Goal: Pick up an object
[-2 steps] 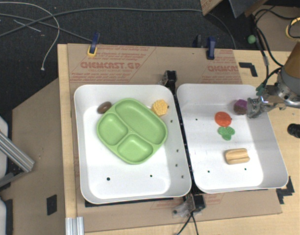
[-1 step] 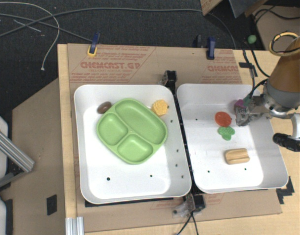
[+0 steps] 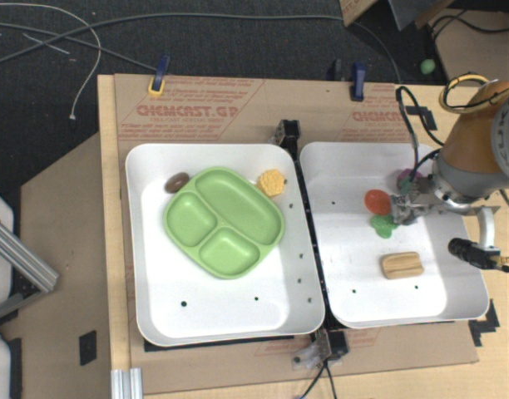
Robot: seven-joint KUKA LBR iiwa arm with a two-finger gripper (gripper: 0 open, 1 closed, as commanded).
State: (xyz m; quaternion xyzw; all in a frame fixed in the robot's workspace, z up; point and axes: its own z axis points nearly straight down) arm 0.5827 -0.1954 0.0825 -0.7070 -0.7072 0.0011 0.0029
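Below, a cardboard-topped bench (image 3: 213, 110) on dark carpet (image 3: 46, 98) bears two white bins (image 3: 155, 306)

We see the counter (image 3: 113, 248), surfaced in printed cardboard held by two blue clamps (image 3: 160, 74) at its far edge, bearing two white bins (image 3: 155, 306) side by side.

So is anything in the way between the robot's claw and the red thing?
Nothing visible is in the way. The gripper sits right beside the red object in the right bin, with a green piece just below them.
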